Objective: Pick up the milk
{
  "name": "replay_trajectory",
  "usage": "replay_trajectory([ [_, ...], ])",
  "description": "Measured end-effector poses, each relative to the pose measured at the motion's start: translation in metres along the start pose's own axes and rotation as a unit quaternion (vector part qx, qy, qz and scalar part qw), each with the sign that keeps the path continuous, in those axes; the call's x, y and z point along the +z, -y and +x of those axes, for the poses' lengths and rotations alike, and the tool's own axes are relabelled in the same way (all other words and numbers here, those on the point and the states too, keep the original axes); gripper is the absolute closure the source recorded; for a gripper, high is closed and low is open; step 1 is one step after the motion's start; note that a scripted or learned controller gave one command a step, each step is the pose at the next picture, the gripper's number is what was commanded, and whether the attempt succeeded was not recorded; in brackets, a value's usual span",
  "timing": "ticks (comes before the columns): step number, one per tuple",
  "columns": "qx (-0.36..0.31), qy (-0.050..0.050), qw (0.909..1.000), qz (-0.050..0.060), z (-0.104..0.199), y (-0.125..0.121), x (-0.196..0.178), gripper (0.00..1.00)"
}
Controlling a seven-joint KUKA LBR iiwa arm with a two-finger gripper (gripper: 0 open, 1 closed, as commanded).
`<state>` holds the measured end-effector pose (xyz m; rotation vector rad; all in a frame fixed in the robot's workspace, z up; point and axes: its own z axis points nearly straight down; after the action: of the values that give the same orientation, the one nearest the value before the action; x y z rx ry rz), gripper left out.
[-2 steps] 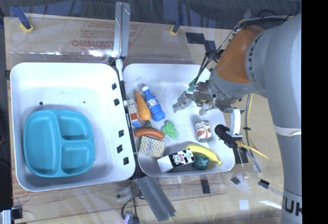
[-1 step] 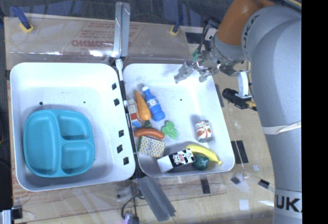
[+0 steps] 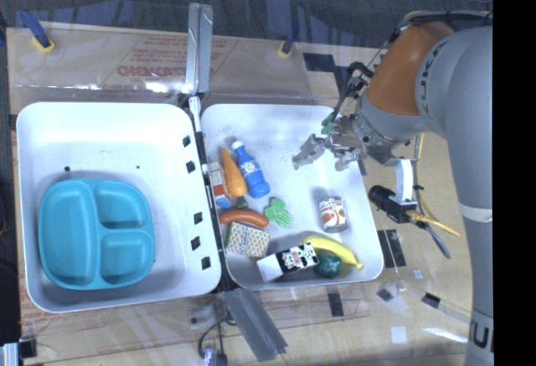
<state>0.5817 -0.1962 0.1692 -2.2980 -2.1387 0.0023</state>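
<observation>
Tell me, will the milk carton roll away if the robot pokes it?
Probably not. The milk carton looks boxy with flat sides and already lies on its side, so it should slide rather than roll. It seems a small toy, likely light. The banana sits right against it, so a push may nudge that too.

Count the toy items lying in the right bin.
9, possibly more hidden: blue bottle, carrot, sausage, green piece, can, banana, milk carton, waffle-like square, small box at the left wall.
</observation>
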Motion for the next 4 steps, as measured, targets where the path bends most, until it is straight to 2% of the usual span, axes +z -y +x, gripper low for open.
replay_trajectory([
  [1,0.109,-0.001,0.9941,0.002,0.055,0.062,0.02,0.0],
  [2,0.057,0.0,0.9984,-0.001,0.016,-0.057,-0.002,0.0],
  [3,0.078,0.0,0.997,0.001,-0.001,-0.033,-0.023,0.0],
  [4,0.033,0.0,0.9994,-0.002,0.0,-0.004,-0.092,0.0],
])
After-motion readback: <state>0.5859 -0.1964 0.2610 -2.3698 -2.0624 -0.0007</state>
